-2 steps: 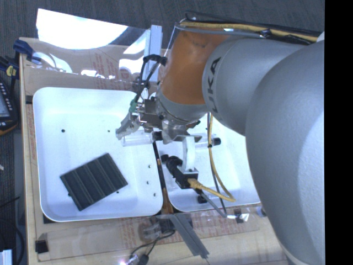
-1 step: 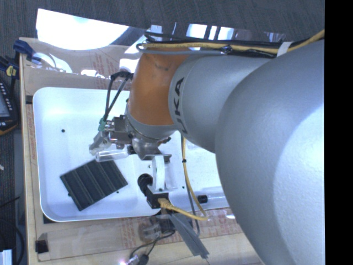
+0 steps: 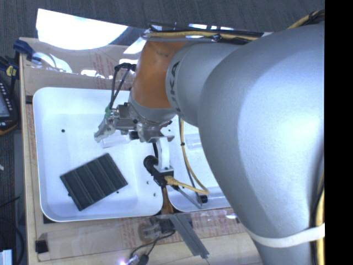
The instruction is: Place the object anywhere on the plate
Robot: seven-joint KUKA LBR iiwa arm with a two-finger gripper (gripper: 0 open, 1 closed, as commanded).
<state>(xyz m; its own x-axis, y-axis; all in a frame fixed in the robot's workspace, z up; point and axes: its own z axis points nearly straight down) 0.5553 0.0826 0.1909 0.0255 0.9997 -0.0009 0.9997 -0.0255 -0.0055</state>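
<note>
Over the left bin (image 3: 41,148) your arm (image 3: 242,120) hangs with its pincer (image 3: 113,127) low above the white floor, up toward the bin's middle. You cannot tell from this slant whether the pincer is released or clenched, and nothing can be made out in its grip.

What reads as the plate is the dark ribbed rectangular slab (image 3: 94,181), lying flat and skewed in the bin's near-left part, clear of the walls. Its top shows parallel grooves and bears nothing, so by this view you should count the placing as not done.

As for the object itself, you have a pale, blurred shape just under the pincer that may be it or may be part of the tool; its form and colour are too washed out against the white bin to name. The pincer sits near the slab, not above it.
</note>
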